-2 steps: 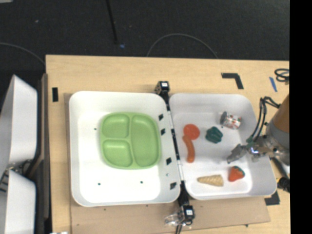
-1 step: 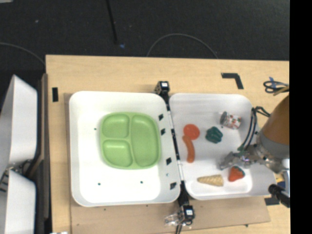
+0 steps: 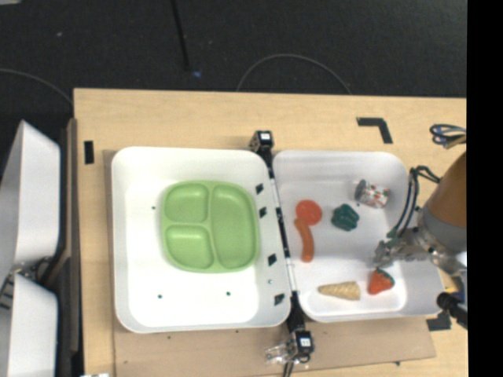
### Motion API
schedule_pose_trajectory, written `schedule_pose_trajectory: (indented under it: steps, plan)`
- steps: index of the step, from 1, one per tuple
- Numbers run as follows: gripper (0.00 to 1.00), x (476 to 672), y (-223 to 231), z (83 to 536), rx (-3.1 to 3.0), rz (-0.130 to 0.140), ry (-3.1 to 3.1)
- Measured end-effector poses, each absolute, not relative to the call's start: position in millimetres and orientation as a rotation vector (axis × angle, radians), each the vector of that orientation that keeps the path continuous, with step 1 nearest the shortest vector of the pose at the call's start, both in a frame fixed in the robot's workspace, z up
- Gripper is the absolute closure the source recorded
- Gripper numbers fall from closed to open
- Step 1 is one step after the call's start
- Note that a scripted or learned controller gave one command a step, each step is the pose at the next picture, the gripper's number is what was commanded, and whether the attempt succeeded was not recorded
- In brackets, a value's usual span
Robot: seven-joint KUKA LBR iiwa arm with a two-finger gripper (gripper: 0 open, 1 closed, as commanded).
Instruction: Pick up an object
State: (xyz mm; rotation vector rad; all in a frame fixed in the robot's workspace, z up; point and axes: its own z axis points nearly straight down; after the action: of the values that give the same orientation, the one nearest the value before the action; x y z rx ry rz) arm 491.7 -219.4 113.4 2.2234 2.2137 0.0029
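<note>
The approach step looks in hand: the pincer (image 3: 387, 256) hangs low in the right bin (image 3: 330, 167), just above the red strawberry (image 3: 380, 282) near the bin's front right corner; whether it is released or clenched I cannot tell. Next it likely needs a straight drop over the berry, clear of the cone (image 3: 339, 290)

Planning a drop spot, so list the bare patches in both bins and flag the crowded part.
Left white bin: bare floor rings the green divided plate, widest along the near edge. Right white bin: bare strip at its far left, beyond the orange spoon-shaped toy. Crowded near right: gripper, red strawberry toy, tan cone.
</note>
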Motion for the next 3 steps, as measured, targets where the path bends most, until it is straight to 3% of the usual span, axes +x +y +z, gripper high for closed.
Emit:
schedule_pose_trajectory:
  steps: [3]
  plan:
    - [1.00, 499.9, -210.3, 293.2, 2.210, 0.006, 2.220]
